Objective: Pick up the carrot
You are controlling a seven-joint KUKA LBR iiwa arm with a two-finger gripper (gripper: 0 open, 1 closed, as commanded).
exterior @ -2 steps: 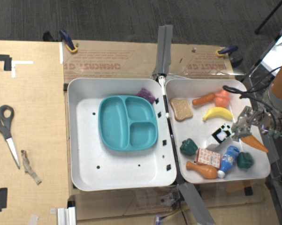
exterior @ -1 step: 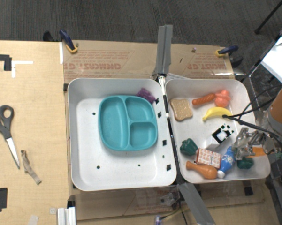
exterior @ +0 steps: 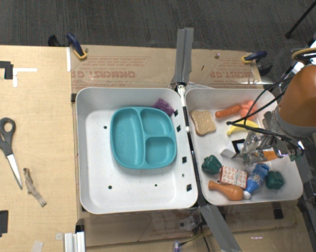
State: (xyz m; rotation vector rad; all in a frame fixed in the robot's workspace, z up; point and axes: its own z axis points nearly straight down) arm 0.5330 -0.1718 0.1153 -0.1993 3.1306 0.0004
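The carrot (exterior: 228,111), a short orange stick, lies at the back of the right bin (exterior: 292,193), between a slice of bread (exterior: 203,122) and a pink-orange item (exterior: 248,108). My gripper (exterior: 248,151) hangs low over the middle of the right bin, in front of the carrot and to its right, apart from it. Cables and the wrist hide part of what lies under it. A small orange piece (exterior: 268,154) shows just right of the gripper; I cannot tell what it is.
The right bin also holds a yellow piece (exterior: 236,129), a green pepper (exterior: 211,164), a red-and-white box (exterior: 233,176), a blue bottle (exterior: 256,177), a green lump (exterior: 275,180) and a tan-orange item (exterior: 226,189). The left bin (exterior: 89,193) holds a teal divided plate (exterior: 144,138) and a purple item (exterior: 164,106).
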